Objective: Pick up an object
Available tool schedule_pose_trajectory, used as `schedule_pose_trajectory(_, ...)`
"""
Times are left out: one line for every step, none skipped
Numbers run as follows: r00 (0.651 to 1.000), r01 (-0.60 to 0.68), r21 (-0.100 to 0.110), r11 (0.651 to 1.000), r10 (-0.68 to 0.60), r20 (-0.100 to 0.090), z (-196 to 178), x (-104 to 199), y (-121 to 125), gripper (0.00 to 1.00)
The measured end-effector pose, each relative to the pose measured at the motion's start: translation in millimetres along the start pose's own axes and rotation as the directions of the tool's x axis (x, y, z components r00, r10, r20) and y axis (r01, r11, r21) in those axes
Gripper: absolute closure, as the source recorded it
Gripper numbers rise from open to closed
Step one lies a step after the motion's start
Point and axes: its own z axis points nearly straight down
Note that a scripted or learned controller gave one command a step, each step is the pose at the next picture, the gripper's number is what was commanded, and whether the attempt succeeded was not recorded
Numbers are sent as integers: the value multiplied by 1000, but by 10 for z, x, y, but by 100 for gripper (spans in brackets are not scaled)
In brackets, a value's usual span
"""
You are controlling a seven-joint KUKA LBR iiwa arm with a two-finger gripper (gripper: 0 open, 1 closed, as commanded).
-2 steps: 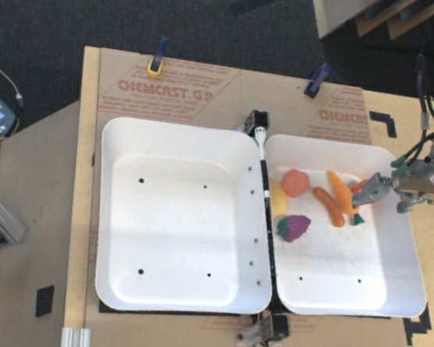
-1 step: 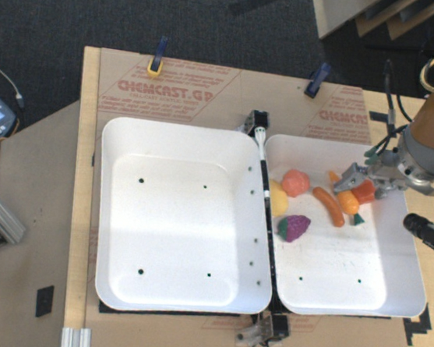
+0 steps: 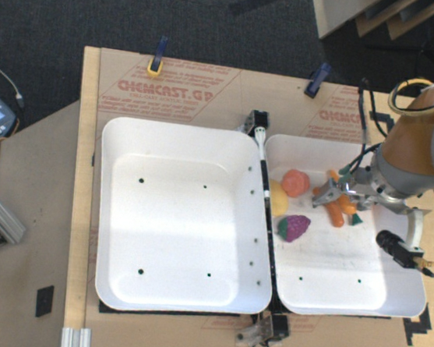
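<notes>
**Arm over the right bin, above a cluster of toy food**

Camera view: Two shallow white plastic bins with rounded corners are seen side by side on a brown cardboard sheet [image 3: 212, 86] printed with red lettering. The left bin [image 3: 120, 196] has a smooth, glossy floor marked by a few small dark dots. In the right bin [image 3: 344, 287], four small objects are gathered near the upper left. A round red-orange ball [image 3: 295, 181] lies just beside a smooth yellow piece [image 3: 277, 199] that is pressed against the bin's left wall. Below these, a knobbly purple grape bunch [image 3: 295, 228] with a green tip is seen. An elongated orange piece [image 3: 337, 213], possibly a carrot, lies directly under the gripper [image 3: 342, 194]. The gripper is held low over that piece; whether its fingers are apart or together cannot be told, as the grey and orange wrist hides them.
</notes>
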Motion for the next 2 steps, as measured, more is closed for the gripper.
schedule_pose_trajectory(1000, 5, 10, 1000, -4, -11, 152, -35, 301, 0)
schedule_pose_trajectory(1000, 4, 16, 1000, -3, -10, 65, -41, 277, 100)
